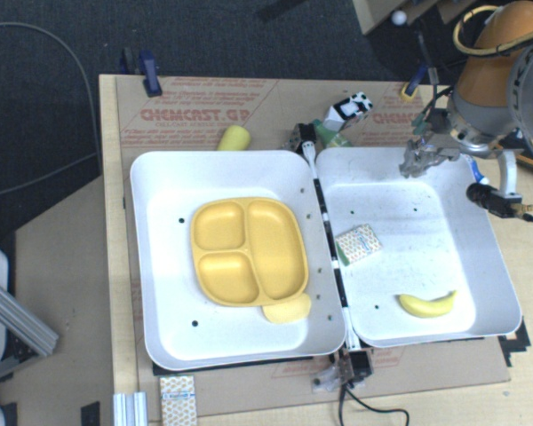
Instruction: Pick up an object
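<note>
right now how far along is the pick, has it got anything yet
Nothing looks picked. The gripper hovers over the right bin's far edge with nothing visible in it. The banana and the small packet lie on that bin's floor; the yellow plate sits in the left bin. The descent, grasp and lift remain.

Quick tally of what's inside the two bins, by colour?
Yellow: 3, namely the plate, the disc at its near edge, the banana
White patterned: 1, the packet
Total: 4
</note>
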Tool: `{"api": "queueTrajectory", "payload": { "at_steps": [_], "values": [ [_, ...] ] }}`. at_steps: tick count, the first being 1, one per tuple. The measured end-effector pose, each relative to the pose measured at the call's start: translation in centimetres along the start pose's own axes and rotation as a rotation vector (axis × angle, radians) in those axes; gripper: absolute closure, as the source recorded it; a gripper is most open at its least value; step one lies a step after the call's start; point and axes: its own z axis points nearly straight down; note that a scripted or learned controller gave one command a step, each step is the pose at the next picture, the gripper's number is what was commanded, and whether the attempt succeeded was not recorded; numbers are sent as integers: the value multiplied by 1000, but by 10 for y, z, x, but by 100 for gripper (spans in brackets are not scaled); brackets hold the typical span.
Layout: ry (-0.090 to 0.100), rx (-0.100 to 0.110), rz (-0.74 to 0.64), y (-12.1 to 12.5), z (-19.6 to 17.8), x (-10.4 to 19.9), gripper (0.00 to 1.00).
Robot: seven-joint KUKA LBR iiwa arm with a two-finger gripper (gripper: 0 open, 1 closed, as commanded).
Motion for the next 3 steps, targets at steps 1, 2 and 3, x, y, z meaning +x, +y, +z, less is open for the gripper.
{"api": "queueTrajectory", "payload": {
  "at_steps": [1,2,3],
  "values": [
    [0,0,0,0,6,13,100],
    [0,0,1,-20,28,20,100],
    [0,-6,-1,-13,-41,79,100]
  ]
}}
